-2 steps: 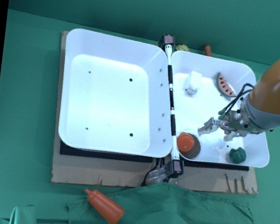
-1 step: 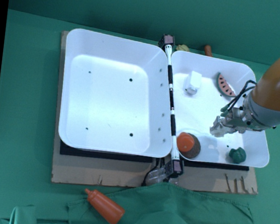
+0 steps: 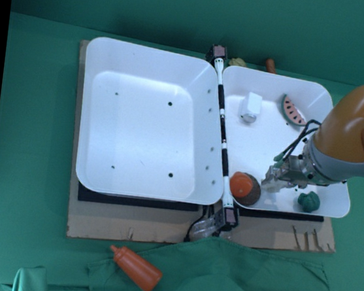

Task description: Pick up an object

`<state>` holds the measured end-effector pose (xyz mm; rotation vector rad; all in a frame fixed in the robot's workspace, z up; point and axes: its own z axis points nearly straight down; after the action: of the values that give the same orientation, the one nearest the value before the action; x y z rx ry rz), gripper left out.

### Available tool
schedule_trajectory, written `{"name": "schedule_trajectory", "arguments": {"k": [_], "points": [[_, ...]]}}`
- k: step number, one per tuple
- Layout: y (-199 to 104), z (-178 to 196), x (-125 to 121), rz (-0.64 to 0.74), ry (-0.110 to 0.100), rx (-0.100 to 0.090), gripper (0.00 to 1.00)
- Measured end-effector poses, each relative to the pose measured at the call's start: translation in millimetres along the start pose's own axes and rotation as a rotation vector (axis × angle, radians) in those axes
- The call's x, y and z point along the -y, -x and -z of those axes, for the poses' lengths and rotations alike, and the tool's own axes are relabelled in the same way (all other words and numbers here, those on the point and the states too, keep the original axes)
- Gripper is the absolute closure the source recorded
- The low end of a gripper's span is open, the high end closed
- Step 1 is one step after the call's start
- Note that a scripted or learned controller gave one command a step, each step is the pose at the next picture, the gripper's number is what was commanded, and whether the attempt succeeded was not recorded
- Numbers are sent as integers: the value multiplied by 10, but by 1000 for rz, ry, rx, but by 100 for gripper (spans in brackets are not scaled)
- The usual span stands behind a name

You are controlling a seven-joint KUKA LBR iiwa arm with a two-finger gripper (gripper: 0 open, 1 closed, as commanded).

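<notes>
**Reaching for the orange-brown ball, claw just to its right**

Left bin [image 3: 107, 60]: no objects in it, only small dark dots on the floor. Right bin [image 3: 262, 135]: white block [image 3: 250, 107] near the top, watermelon slice toy [image 3: 293, 110] at the top right, orange-brown ball [image 3: 244, 188] at the lower-left corner by the divider, green toy [image 3: 308, 201] at the lower right. Claw [image 3: 276, 179] hangs low between ball and green toy; the ball lies just left of it and slightly below, close but seemingly not touching. Cannot tell the claw's opening. Nothing visibly gripped. On the table [image 3: 33, 123] below the bins lies an orange bottle [image 3: 136, 269].
</notes>
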<state>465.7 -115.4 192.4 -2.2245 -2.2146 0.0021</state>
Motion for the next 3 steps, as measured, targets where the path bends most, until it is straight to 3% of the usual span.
{"name": "schedule_trajectory", "arguments": {"k": [1, 2, 3], "points": [[-565, 933, -864, 11, 21, 2, 100], [-423, 1083, -248, -1, 4, 0, 100], [-320, 1014, -1, -1, 3, 2, 100]]}}
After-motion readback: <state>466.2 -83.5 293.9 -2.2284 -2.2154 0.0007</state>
